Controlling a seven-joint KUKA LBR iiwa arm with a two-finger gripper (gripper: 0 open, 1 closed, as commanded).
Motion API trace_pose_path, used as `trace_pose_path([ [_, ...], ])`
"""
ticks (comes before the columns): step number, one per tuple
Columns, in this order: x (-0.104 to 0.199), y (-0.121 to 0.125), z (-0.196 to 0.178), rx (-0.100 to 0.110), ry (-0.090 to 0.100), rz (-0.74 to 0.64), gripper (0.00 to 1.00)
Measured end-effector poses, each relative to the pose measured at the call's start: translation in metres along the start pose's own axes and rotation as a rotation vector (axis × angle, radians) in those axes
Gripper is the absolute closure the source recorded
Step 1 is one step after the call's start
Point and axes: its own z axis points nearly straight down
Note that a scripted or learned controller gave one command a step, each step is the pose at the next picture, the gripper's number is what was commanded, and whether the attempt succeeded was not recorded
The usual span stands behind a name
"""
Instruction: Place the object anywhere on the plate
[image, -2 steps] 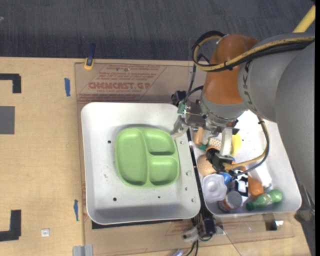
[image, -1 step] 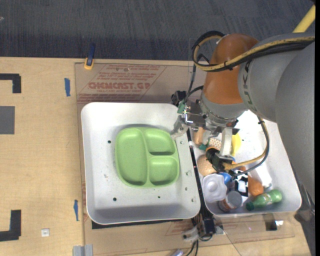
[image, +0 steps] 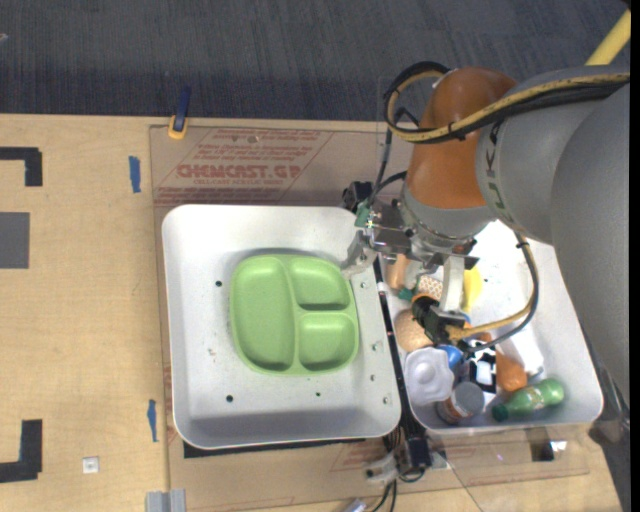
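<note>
While the green plate (image: 290, 315) sits bare in the bin to the gripper's left, your gripper (image: 425, 285) hangs over the cluttered right bin (image: 575, 330), its state impossible to tell from here. Just below it lie small toy foods (image: 425, 290), and which one is the target you cannot tell. They look light, rigid and slick, so take one across its narrow middle. Further right rests a green piece (image: 530, 398).
</note>
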Motion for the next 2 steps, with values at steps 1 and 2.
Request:
trace_pose_path([
  [1, 0.0, 0.0, 0.0, 0.0, 0.0, 0.0, 0.0],
  [2, 0.0, 0.0, 0.0, 0.0, 0.0, 0.0, 0.0],
])
